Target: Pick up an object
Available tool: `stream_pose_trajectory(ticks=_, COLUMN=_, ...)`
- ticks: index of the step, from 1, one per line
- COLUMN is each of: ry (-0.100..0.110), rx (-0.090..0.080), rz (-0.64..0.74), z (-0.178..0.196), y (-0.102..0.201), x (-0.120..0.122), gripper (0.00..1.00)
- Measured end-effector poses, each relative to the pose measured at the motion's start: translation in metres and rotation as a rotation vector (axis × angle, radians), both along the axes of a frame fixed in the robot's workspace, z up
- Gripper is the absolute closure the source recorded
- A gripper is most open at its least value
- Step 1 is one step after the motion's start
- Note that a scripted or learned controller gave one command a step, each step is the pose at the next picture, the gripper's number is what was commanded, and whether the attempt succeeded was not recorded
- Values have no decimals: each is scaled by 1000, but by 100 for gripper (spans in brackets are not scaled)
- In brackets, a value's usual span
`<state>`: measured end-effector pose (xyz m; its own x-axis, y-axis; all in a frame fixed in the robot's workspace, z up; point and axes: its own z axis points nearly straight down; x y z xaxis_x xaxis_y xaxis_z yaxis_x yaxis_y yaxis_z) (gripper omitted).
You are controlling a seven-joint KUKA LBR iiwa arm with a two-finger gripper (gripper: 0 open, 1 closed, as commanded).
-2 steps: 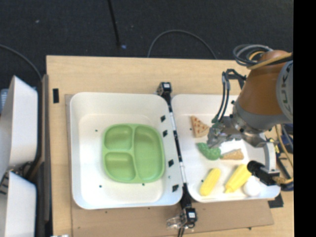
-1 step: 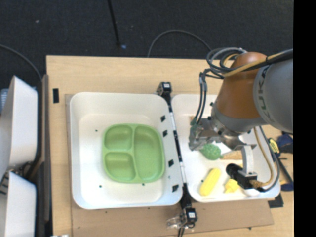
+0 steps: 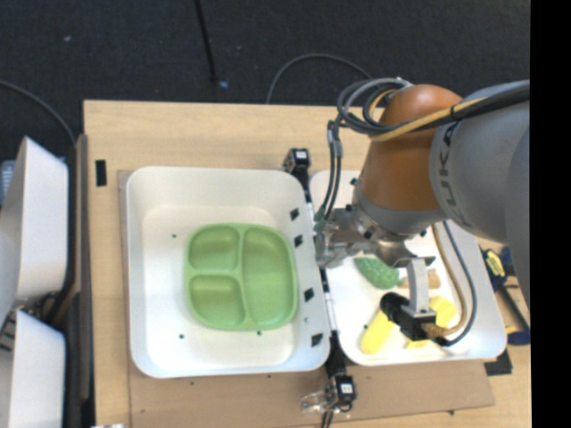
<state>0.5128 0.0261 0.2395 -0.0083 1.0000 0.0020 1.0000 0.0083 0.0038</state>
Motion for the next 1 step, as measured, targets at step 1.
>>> stream_pose_trajectory(ticks=1, ry=3, rx=0, rz=1, z=7, y=62, x=-1, gripper=100)
